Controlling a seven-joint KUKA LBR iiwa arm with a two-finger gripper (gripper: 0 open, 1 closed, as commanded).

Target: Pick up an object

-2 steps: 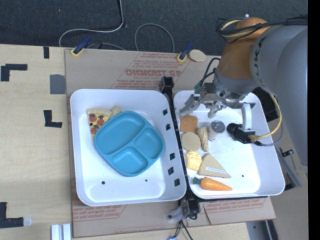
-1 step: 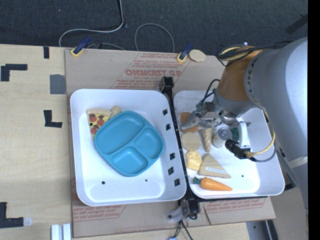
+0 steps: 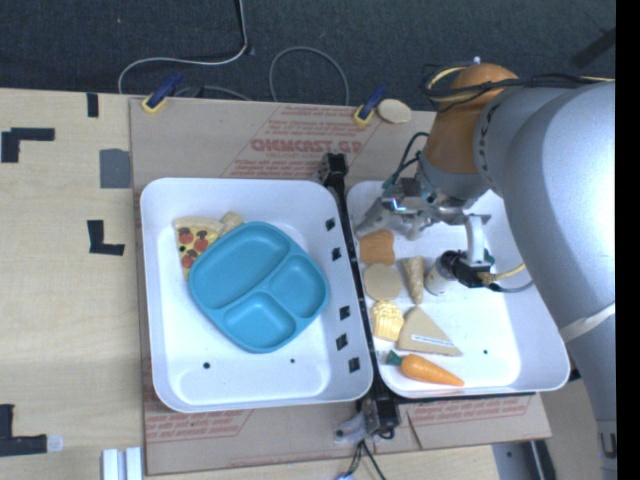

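Nearest the camera, a carrot [image 3: 432,370] lies at the front of the right bin [image 3: 520,363], with a wedge [image 3: 428,334] just behind it and a corn piece [image 3: 387,320] beside that. Further back sit a pale disc [image 3: 381,284], a cone [image 3: 413,278] and a brown slice [image 3: 376,247], packed close. Past them the gripper [image 3: 412,213] hangs low at the bin's back; whether it is spread or closed I cannot tell. Crowding is the risk: a descent could land on two pieces at once, or nudge one aside and close on nothing. Across the divider, the left bin [image 3: 165,298] holds a blue tray [image 3: 258,284] and a pizza slice [image 3: 194,240].
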